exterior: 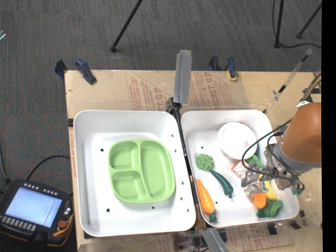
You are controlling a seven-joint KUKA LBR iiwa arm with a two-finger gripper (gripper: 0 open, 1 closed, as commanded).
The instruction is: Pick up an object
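Note:
The right bin point(226, 113) holds a white round dish point(237, 139), a green broccoli-like toy point(205, 162) with a dark green stem point(223, 182), an orange carrot point(206, 197) and a small red-and-white item point(239, 169). In its front right corner lie an orange piece point(260, 200), a yellow piece point(270, 191) and a green piece point(272, 208). My gripper point(258, 185) hangs low over that corner pile, just above the orange and yellow pieces and beside the red-and-white item. The wrist and cables hide its tips.
The left bin point(89, 140) holds a light green divided plate point(142, 170). A grey post point(182, 80) stands at the back between the bins. Clamps point(85, 70) grip the bench's far edge. A teach pendant point(34, 206) lies off the bench at the front left.

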